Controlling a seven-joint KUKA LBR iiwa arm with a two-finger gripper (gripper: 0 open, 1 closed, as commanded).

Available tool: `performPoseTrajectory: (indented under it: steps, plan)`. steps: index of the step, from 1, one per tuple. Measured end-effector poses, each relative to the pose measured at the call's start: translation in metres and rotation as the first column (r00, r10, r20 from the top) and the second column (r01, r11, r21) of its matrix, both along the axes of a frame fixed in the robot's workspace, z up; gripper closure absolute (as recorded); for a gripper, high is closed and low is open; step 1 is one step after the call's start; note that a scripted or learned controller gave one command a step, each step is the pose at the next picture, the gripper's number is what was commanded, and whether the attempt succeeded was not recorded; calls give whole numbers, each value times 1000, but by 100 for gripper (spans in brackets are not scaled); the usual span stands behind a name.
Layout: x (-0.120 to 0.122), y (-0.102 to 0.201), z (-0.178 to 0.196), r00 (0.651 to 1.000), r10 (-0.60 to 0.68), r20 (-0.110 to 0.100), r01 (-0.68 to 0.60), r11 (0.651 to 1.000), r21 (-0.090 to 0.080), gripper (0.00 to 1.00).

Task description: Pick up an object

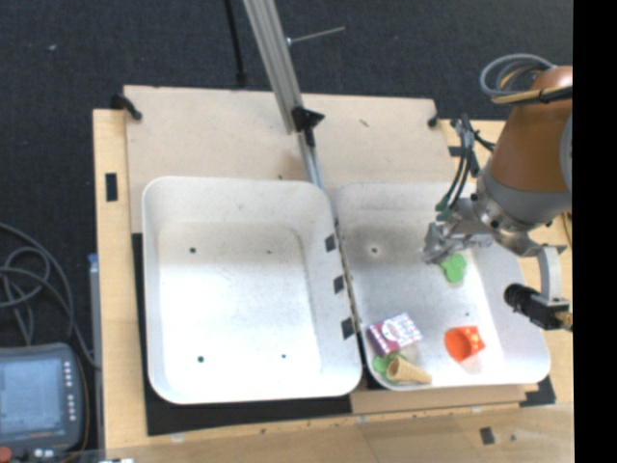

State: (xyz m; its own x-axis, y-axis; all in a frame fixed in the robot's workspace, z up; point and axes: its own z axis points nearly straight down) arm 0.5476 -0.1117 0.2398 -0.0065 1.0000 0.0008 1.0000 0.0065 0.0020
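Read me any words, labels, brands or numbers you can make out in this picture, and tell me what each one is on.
None can be read.
Small purple and white carton in the right white bin: printed pattern, too blurred to read.
Grey handheld screen unit at the lower left: display too small and blurred to read.
Orange toy cup, green object, tan cone: no markings seen.

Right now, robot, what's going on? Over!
Gripper low in right bin, over green object. Grasp unconfirmed. Orange toy, purple pack, cone lie nearby, apart.
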Motion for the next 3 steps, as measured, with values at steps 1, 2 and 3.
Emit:
performPoseTrajectory:
  steps: [1, 2, 3]
  plan:
    - [16, 50, -6, 1000, 0, -1, 0, 1000, 0, 100]
    - [24, 100, 6, 1000, 1, 0, -1, 1000, 1, 100]
    - [38, 154, 6, 1000, 1, 0, -1, 1000, 1, 100]
